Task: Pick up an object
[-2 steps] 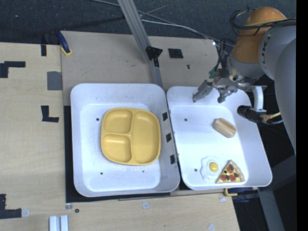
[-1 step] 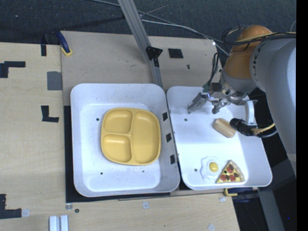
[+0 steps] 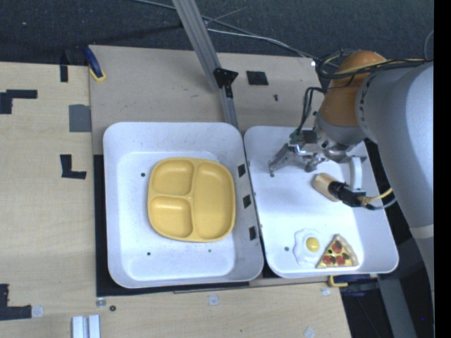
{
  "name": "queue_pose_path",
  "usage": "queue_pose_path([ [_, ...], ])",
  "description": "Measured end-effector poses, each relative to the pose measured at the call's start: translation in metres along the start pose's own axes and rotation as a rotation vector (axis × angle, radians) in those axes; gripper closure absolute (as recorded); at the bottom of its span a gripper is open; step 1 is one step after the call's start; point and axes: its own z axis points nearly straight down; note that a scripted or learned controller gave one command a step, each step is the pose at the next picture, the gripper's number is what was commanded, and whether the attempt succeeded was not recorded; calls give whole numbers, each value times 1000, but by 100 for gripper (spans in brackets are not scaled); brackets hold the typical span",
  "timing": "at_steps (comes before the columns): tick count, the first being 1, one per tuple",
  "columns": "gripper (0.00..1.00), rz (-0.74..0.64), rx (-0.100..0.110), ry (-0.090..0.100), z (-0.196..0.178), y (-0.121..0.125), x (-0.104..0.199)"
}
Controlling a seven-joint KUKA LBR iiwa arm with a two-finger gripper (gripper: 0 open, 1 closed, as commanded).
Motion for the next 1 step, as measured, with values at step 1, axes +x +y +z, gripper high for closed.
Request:
queue_pose_path([
  [1,100,-1,-6,-3,-14,2,-1],
])
